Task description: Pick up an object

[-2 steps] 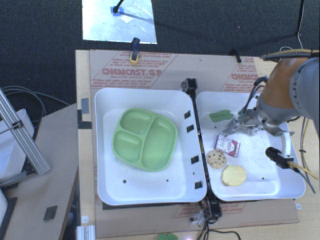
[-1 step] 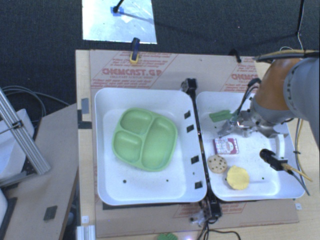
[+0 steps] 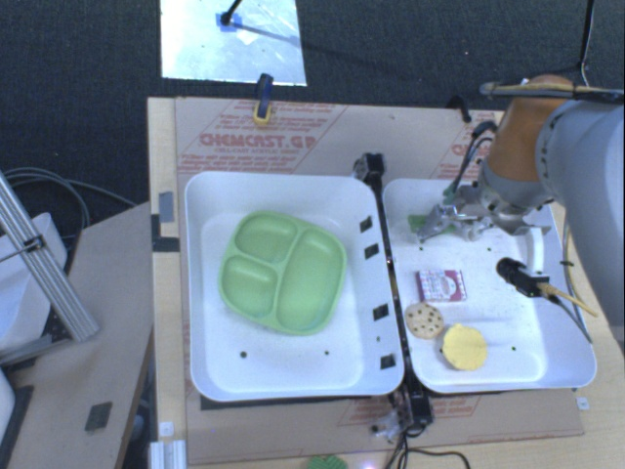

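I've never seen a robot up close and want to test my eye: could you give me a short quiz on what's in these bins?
1. True or false: the green divided plate lies in the view's left bin.
2. Which lies nearest the yellow disc? A) speckled cookie B) pink packet C) plate
3. Fill in: the gripper hangs over the view's ____ bin.
Key: 1 true; 2 A; 3 right.
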Controlling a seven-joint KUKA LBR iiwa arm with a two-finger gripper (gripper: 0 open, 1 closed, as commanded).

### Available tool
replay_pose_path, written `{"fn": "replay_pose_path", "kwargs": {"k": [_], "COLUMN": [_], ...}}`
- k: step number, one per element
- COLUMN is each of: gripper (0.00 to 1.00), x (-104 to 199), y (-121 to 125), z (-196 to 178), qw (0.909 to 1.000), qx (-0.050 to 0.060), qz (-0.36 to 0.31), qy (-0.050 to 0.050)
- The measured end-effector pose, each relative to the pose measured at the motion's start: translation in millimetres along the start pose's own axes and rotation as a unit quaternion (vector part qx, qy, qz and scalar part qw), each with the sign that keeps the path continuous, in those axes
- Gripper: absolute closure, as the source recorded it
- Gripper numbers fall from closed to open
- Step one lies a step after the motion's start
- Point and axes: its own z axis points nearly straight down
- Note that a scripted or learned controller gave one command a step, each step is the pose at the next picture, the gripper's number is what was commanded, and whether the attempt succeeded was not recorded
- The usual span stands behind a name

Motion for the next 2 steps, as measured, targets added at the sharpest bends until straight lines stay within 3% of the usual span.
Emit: {"fn": "replay_pose_path", "kwargs": {"k": [1,2], "gripper": [0.00,0.00], "x": [0,21], "y": [22,-65], "z": [4,-19], "qw": [1.0000,1.0000], "qx": [0.003,0.002], "qz": [0.002,0.004], "qy": [0.000,0.001]}}
